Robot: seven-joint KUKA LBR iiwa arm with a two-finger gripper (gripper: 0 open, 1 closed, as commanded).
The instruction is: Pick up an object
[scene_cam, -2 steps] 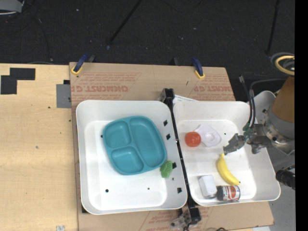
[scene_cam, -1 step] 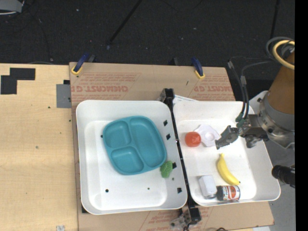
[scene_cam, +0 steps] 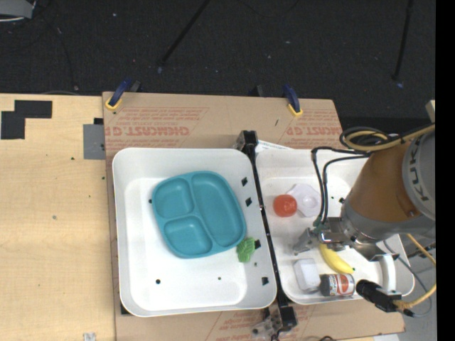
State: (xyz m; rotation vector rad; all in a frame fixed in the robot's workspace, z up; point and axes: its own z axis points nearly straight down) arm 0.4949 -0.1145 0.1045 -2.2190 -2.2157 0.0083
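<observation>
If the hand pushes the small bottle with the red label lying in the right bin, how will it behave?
The small bottle with the red label lies on its side, so it would probably roll rather than tip. It looks rigid, so it should keep its shape. The yellow banana and the bin wall close by may stop it soon.

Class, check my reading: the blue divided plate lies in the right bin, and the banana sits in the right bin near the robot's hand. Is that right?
Not quite. The camera view shows the blue divided plate in the left bin, not the right. The banana does sit in the right bin, near the hand.
</observation>
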